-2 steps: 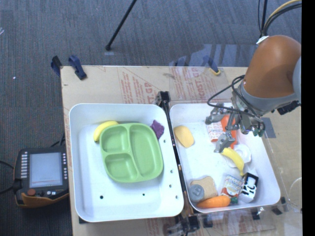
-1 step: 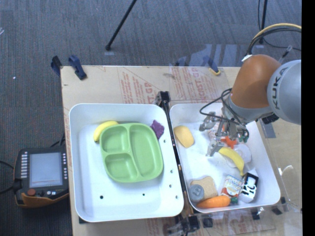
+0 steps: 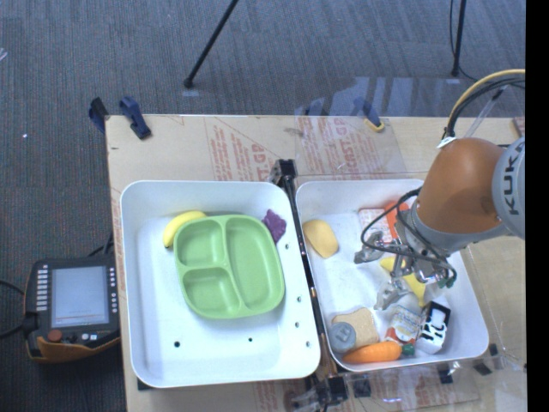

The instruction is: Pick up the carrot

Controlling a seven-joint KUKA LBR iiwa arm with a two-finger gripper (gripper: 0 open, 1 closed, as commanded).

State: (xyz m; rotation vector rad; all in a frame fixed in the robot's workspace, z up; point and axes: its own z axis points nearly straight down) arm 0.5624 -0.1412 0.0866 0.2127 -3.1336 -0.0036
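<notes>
Bench top of pale board (image 3: 214, 144), seen from above at a slant, carries two shallow white bins side by side. Left bin (image 3: 146, 316) holds a green divided plate (image 3: 230, 264) with three compartments, lying flat near the middle. A yellow banana (image 3: 182, 225) sits at the plate's upper left edge, partly tucked against it, and a small purple item (image 3: 274, 224) rests at the plate's upper right corner.

Right bin (image 3: 330, 197) is more crowded. The carrot (image 3: 372, 353), orange and lying on its side, rests along the bin's near edge, toward the bottom of the view. Just above it sit a tan slice of bread (image 3: 358, 324) and a small grey round object (image 3: 344, 335) touching it. A black and white packet (image 3: 433, 326) lies to the carrot's right. A pale yellow rounded piece (image 3: 321, 238) sits near the bin's left wall, well apart from the carrot.

The grey arm with its orange band (image 3: 459, 187) reaches in from the right and hangs over the middle of the right bin. The gripper (image 3: 396, 295) points downward above a yellow item (image 3: 412, 281), which it partly covers, up and to the right of the carrot and not touching it. Cables and metal parts crowd the fingers, so I cannot tell whether they are spread or closed; nothing is visibly held between them.

A handheld control pendant (image 3: 75, 303) with a screen rests on the dark carpet to the left of the bench. Tripod legs (image 3: 214, 33) stand on the floor beyond it.
</notes>
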